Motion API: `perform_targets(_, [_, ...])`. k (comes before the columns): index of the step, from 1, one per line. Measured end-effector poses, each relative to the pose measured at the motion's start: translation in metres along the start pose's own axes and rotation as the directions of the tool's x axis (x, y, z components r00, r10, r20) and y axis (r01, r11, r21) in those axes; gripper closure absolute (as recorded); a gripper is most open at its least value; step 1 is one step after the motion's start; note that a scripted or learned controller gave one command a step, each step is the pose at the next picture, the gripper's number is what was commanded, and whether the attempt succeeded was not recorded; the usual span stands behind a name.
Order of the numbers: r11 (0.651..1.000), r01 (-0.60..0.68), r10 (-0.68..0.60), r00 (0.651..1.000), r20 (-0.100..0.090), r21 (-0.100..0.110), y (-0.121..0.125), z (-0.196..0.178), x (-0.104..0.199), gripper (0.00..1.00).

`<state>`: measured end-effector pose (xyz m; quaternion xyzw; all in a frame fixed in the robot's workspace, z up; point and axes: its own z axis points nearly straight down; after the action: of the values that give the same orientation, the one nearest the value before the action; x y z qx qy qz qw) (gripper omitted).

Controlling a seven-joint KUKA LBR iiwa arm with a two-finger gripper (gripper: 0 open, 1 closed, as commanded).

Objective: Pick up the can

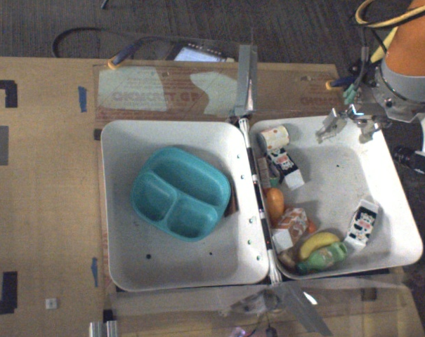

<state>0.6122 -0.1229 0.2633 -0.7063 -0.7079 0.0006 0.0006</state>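
The can [274, 137] is a small cream cylinder lying on its side in the back left corner of the right bin [398, 188]. A black and white carton [285, 168] touches its near side. My gripper [348, 126] hangs over the back edge of the right bin, well to the right of the can. It is open, its two fingers spread apart with nothing between them.
An orange [275, 203], a snack pack [293, 221], a banana [319, 243] and a green bottle [326, 258] crowd the right bin's near left side. A white carton [363, 224] lies at its near right. A teal divided plate [180, 192] sits in the left bin [128, 258].
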Motion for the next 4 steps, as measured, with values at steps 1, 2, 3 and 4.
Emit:
perform_targets(1, [0.999, 0.028, -0.028, 1.0, -0.001, -0.02, 0.038, 0.133, 0.02, 0.0])
perform_targets(2, [0.968, 0.253, -0.253, 0.968, 0.003, -0.005, 0.053, 0.098, -0.016, 0.0])
perform_targets(3, [0.971, 0.239, -0.239, 0.971, 0.009, -0.015, 0.058, 0.143, -0.001, 0.0])
perform_targets(4, [0.997, -0.069, 0.069, 0.998, 0.002, -0.042, 0.067, 0.152, 0.003, 0.0])
